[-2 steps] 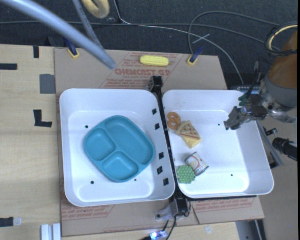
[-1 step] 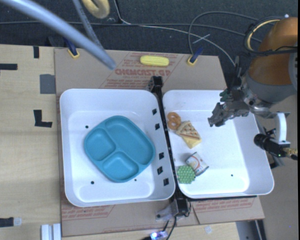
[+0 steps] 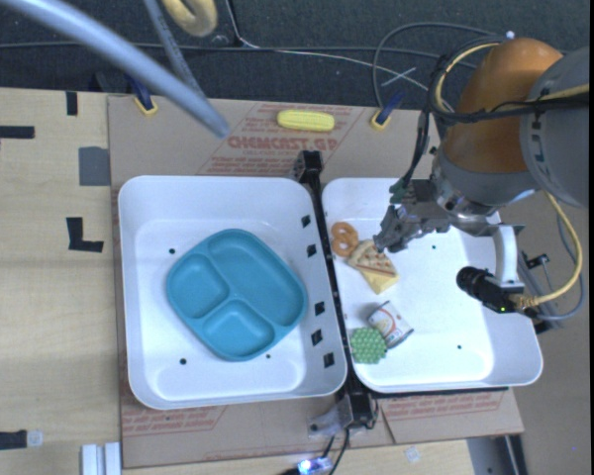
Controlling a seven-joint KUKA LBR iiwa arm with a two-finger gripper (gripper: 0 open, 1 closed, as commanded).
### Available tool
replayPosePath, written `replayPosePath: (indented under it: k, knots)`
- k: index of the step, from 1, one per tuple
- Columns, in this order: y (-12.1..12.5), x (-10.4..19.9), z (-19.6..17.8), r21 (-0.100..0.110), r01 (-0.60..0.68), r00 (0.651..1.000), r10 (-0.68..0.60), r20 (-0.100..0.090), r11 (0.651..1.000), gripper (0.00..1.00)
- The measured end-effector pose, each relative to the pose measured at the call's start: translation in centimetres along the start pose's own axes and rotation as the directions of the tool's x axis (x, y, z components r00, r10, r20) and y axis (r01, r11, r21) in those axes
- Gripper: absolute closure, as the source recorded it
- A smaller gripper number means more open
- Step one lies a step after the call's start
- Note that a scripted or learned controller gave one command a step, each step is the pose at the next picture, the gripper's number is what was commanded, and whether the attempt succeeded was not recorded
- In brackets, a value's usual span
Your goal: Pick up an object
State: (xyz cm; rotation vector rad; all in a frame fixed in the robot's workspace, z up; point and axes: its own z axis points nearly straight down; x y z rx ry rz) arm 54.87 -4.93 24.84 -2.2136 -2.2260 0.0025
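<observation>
The grey arm's two-finger gripper (image 3: pixel 389 237) is hanging low in the right shallow white plastic bin (image 3: pixel 495 364), just beside the tan wedge-shaped toy sandwich (image 3: pixel 374 266) (likely its target, not yet gripped), though how far apart its jaws are standing I cannot tell.

grey arm (image 3: pixel 515 117) in from the right, wrist bent down, gripper (image 3: pixel 388 242) low, pointing left

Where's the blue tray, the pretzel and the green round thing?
blue tray (image 3: pixel 236 293): camera view, its middle divider.
pretzel (image 3: pixel 344 237): camera view, its ring.
green round thing (image 3: pixel 368 344): camera view, its middle.
</observation>
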Motion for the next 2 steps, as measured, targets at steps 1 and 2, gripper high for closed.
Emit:
replayPosePath:
  k: [1,2]
  knots:
    - [1.3,6.1,0.5,-0.001,0.002,1.0,-0.002,-0.001,1.0,1.0]
    - [2.4,11.6,0.1,-0.002,0.002,1.0,-0.002,-0.001,1.0,1.0]
